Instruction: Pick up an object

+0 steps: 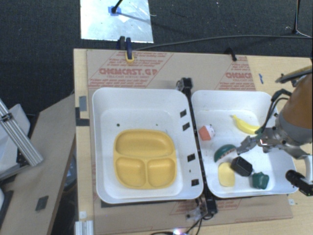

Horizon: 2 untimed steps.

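The right bin (pixel 222 102) holds several small objects. A yellow banana (pixel 244 125) lies toward the back, and an orange and white piece (pixel 206 132) sits by the left wall. Nearer the front are a green half-round piece (pixel 224 152), a pale yellow piece (pixel 226 175), a black block (pixel 241 166) and a green pepper-like toy (pixel 260 180). My gripper (pixel 246 146) reaches in from the right, low over the bin. Its tip is just right of the green half-round piece and above the black block. I see nothing held in it.
The left bin (pixel 142 99) holds a yellow divided tray (pixel 145 158). A black-clipped divider (pixel 191 136) runs between the bins. The arm's grey body (pixel 296 114) covers the right bin's right side. A cable (pixel 205 38) crosses the bench behind the bins.
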### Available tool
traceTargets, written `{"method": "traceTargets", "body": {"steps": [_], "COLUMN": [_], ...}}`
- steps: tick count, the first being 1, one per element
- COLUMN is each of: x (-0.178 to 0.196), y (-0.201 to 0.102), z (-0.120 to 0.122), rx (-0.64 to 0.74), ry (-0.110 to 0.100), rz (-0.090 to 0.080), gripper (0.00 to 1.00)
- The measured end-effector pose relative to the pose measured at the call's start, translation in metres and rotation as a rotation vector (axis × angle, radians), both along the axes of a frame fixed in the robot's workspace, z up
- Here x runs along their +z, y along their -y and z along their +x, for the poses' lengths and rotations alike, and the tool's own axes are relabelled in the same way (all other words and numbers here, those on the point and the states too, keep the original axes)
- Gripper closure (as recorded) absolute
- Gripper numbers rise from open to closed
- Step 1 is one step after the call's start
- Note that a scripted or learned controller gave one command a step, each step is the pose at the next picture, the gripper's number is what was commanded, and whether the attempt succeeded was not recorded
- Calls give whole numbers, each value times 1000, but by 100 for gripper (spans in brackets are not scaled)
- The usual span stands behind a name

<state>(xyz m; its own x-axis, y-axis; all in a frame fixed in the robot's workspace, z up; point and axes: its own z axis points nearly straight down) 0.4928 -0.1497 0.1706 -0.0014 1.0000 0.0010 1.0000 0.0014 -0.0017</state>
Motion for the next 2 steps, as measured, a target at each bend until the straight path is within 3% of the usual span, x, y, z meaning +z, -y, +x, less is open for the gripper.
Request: {"method": "traceTargets", "body": {"steps": [1, 2], "x": [-62, -86], "y": [0, 0], "z": [-1, 1], "rx": [0, -1], "ry": [0, 6], "rz": [0, -2], "gripper": [0, 0]}}
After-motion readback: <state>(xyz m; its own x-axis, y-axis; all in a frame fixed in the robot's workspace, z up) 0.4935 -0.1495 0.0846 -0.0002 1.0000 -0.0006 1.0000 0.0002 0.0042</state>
